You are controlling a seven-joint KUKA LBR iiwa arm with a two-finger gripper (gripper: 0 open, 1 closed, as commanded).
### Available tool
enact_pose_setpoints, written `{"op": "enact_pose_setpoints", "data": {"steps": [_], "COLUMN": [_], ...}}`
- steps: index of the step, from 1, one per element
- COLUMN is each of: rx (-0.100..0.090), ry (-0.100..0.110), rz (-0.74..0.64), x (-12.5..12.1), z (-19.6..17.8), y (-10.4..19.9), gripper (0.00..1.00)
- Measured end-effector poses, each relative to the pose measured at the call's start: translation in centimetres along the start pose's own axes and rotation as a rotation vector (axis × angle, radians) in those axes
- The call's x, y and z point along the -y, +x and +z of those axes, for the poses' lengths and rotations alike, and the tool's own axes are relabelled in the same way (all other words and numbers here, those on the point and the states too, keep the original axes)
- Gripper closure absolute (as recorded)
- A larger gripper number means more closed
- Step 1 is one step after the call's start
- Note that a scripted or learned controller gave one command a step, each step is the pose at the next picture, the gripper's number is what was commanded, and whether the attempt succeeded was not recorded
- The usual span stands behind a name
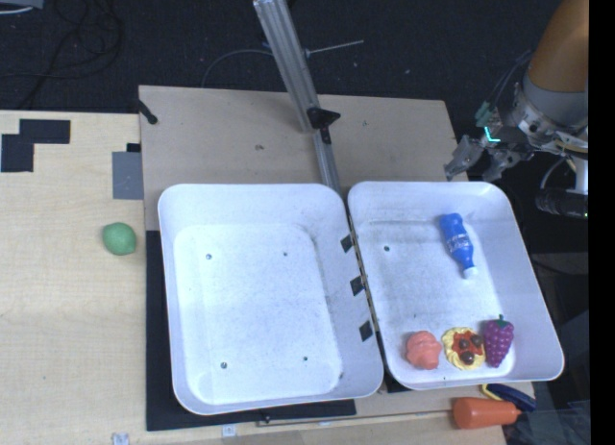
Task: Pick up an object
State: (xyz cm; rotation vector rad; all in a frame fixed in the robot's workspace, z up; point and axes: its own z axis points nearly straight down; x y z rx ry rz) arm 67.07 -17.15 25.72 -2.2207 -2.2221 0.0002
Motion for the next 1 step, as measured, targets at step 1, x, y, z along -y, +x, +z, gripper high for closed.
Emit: {"op": "enact_pose_setpoints", "data": {"steps": [1], "rx": [0.0], "ry": [0.0], "rz": [0.0], "x": [0.0], "z": [0.01], "y": [0.0], "gripper": [0.0]}}
